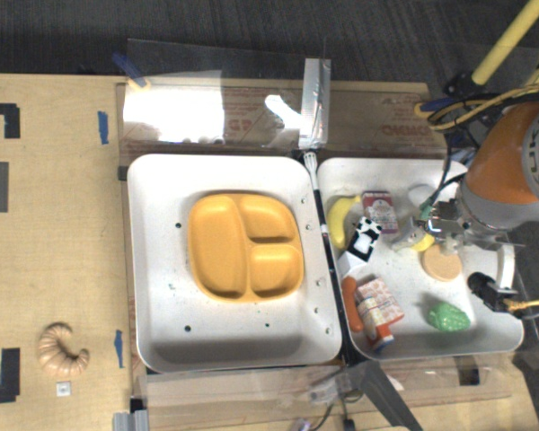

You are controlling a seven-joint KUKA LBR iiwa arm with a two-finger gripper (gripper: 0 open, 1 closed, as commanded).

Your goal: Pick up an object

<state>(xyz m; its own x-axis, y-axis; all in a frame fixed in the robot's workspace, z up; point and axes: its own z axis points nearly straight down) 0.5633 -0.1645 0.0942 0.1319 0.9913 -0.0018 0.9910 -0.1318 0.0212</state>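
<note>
Reaching into the right bin (512,335) near its right edge, above the disc (445,266), jaw state untellable; next, dropping squarely onto one object.

My arm (512,173): rounded grey casing; broad orange band (508,155) above the wrist; I note black cables running along the metal wrist hardware, yellow cable looping behind; a white bracket (506,268) and a dark fitting below.
</note>
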